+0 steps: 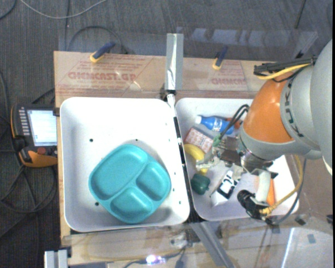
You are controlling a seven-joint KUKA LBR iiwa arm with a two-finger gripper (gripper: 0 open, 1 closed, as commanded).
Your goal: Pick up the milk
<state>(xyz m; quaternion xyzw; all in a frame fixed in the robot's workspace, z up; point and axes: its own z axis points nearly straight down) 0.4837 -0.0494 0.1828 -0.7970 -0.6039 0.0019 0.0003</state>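
Two white bins stand side by side on the wooden surface [100, 71], above a grey carpet floor [33, 27]. The left bin [72, 116] holds one teal divided plate [130, 183]. The right bin [185, 111] holds one blue-capped bottle [211, 121], one yellow lemon [193, 151], one green object [200, 183] and the milk [225, 187], a white carton just beside the end effector [230, 156]; I cannot tell how wide it stands.

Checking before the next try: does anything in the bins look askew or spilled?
No spill shows. The teal tray lies skewed in the left bin, one corner riding toward the front wall. In the right bin, the bottle lies on its side.
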